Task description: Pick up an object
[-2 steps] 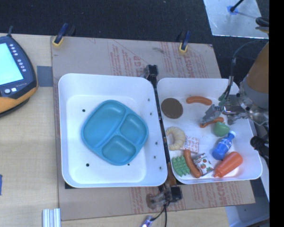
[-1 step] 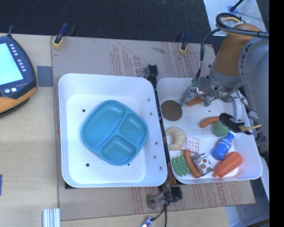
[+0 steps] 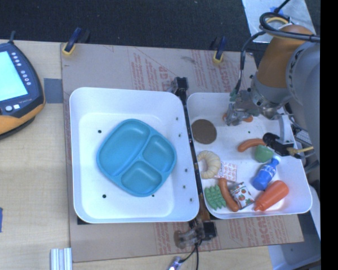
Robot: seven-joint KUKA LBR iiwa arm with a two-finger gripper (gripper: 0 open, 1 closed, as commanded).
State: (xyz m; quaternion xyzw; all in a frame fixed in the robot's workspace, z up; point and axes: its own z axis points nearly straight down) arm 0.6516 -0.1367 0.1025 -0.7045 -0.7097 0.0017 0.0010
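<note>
The right bin [image 3: 211, 103] holds several small items: a brown round disc [image 3: 204, 131], a beige ring [image 3: 209, 163], an orange sausage [image 3: 250, 145], a green lump [image 3: 264, 153], a blue bottle [image 3: 266, 174], an orange carrot [image 3: 271, 196], a green ridged piece [image 3: 214, 197] and a thin hot dog [image 3: 228, 194]. My gripper [image 3: 236, 115] hangs low over the bin's far side, right of the disc and above the sausage. A small orange bit shows just beside it; whether anything is held is unclear.
The left bin [image 3: 81, 108] holds a blue divided plate [image 3: 136, 157]. A teach pendant [image 3: 11, 89] lies at the bench's left. Clamps [image 3: 73, 41] [image 3: 218, 48] grip the cardboard's far edge. A black bracket [image 3: 181, 86] sits between the bins.
</note>
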